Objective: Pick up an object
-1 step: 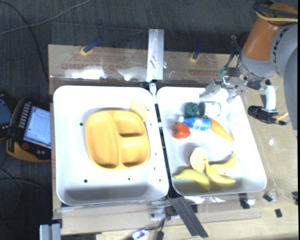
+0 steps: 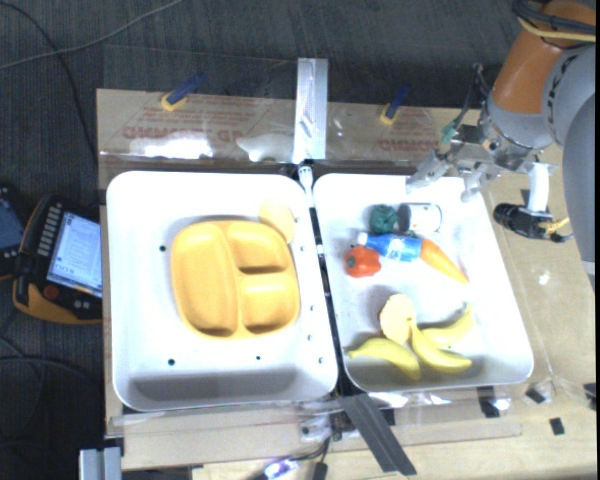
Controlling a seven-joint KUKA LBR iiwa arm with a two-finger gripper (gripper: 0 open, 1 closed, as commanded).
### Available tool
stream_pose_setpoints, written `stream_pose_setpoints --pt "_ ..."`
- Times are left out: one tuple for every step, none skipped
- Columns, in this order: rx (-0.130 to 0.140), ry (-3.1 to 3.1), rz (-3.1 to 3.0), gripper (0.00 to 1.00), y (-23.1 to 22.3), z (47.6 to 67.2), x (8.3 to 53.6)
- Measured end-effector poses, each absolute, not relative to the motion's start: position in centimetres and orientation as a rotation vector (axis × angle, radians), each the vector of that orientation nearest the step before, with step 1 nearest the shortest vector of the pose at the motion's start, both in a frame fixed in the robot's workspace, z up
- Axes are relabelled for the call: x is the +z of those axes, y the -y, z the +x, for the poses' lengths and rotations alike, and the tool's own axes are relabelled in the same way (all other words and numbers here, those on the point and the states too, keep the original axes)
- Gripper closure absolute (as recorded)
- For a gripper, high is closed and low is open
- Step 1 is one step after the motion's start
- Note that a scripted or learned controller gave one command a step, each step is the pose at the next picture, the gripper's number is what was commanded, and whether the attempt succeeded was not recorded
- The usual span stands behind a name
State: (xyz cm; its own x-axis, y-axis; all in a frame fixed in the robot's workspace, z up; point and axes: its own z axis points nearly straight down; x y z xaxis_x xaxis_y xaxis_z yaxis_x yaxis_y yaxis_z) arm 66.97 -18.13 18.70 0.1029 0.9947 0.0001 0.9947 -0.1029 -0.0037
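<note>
Above the right bin's (image 2: 500, 298) far right corner: gripper (image 2: 448, 177), fingers splayed apart, gripping nothing. Just below-left of it sits 1 dark green item (image 2: 384, 217) touching 1 white piece (image 2: 424, 214). Further below-left: 1 blue bottle (image 2: 398, 248), 1 red tomato-like piece (image 2: 361, 261), 1 carrot (image 2: 443, 259). Well below the gripper, near edge: 3 bananas (image 2: 425, 346) and 1 pale round slice (image 2: 397, 317). Far to its left, in the left bin (image 2: 140, 298): 1 yellow tray (image 2: 233, 276), 3 compartments.
</note>
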Motion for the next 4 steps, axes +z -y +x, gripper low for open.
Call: stream_pose_setpoints --pt "0.0 2.445 -1.969 0.0 19.6 64.3 9.3" --pt "0.004 2.557 -1.84 0.0 19.4 65.5 8.8" --pt "-0.003 2.682 -1.662 0.0 16.6 61.0 8.9" --pt "-0.013 2.679 -1.661 1.0 16.4 61.2 9.7"
